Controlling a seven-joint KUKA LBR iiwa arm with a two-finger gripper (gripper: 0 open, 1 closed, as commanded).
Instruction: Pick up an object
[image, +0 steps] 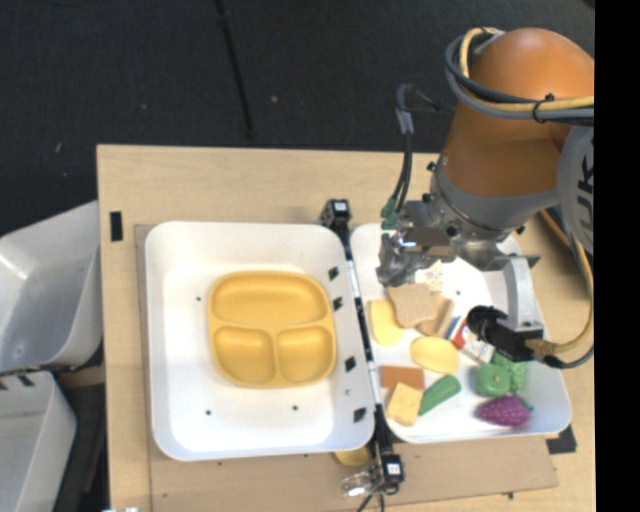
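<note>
From above the bench (120, 200) we see two shallow white bins side by side. The left bin (180, 420) holds a yellow divided plate (270, 327), its three hollows facing up, near the middle of the bin floor.

The right bin (545, 425) is crowded with toy food. A tan slice of bread (415, 305) lies toward the bin's upper middle, with a pale yellow wedge (383, 322) just beside it on the left. Below them sits a yellow lemon-like piece (434, 353), then an orange block (402, 377) and a yellow cheese-like block (404, 403) close to the near rim. A green pepper-like piece (439, 394) rests beside the yellow block. Toward the right rim we find a green lumpy piece (499, 378) and a bunch of purple grapes (503, 410).

The grey arm (515, 110) with its orange band reaches in from the right. Its gripper (400, 262) hangs over the upper part of the right bin, just above the slice of bread. Nothing shows between its tips, and we cannot tell whether it is spread or closed. A black fitting (497, 332) juts out beside the lemon-like piece.
</note>
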